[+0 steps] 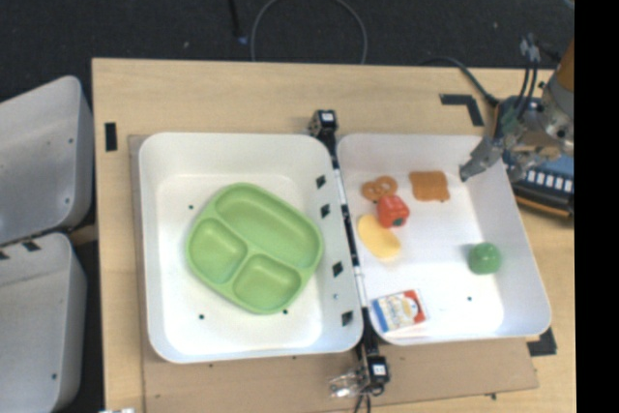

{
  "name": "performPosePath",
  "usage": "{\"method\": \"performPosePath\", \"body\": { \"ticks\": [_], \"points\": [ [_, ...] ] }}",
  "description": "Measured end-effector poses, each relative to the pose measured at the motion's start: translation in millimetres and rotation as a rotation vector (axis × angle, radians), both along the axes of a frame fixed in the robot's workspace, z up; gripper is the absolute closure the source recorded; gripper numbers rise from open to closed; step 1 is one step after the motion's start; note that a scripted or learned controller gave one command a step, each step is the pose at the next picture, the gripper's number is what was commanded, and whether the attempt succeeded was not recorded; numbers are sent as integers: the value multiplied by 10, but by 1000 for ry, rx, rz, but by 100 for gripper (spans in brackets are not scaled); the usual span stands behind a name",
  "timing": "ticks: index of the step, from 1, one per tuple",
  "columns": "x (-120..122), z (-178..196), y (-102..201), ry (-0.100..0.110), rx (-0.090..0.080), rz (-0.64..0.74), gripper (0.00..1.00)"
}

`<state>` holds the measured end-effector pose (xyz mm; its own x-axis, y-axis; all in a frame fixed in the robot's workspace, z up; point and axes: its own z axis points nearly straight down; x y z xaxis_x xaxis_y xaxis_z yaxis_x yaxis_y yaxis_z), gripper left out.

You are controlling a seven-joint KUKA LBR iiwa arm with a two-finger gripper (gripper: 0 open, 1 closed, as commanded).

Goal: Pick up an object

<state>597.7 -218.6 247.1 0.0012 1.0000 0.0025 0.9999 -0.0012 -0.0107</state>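
The right bin [503, 305] holds several small objects. A brown pretzel [380, 188] sits by a red toy [392, 210] and a yellow piece [379, 238]. An orange-brown toast slice [428, 186] lies further right. A green ball [485, 257] rests near the right wall. A white, red and blue packet [398, 309] lies at the front. My gripper [479, 160] hangs over the bin's back right corner, just right of the toast slice, with nothing seen in it.
The left bin [164, 208] holds a green divided plate [254, 247]. A divider with black clips [338, 227] runs between the bins. Cables and a blue-striped device [546, 179] lie on the bench beside the arm at the right.
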Motion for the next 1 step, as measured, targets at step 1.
{"method": "performPosePath", "body": {
  "ticks": [1],
  "points": [
    [21, 62, 5, -10, -2, 2, 0]
  ]
}}
